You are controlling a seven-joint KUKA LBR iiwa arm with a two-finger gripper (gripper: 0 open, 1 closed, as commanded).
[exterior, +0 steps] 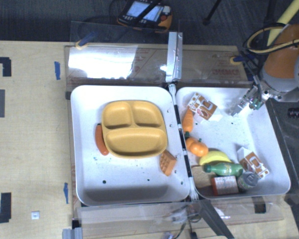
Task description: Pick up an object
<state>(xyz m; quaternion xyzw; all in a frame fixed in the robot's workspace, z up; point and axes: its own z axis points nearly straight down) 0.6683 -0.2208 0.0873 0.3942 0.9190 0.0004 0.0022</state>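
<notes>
My gripper (236,107) hangs over the far right part of the right bin (269,133), above bare bin floor. Nothing shows in its grasp. A brown-and-white snack packet (202,106) lies a little to its left. An orange carrot (188,120) rests against the bin's left wall. Further forward lie a small orange fruit (196,147), a yellow banana (215,157), a green bottle (224,169), a red-labelled bottle (228,184) and a second snack packet (253,164).
The left bin (84,148) holds a yellow divided plate (134,128), a red sausage (101,139) along the plate's left side and a brown waffle piece (167,163) at its front right. A clear divider (173,59) stands behind the bins.
</notes>
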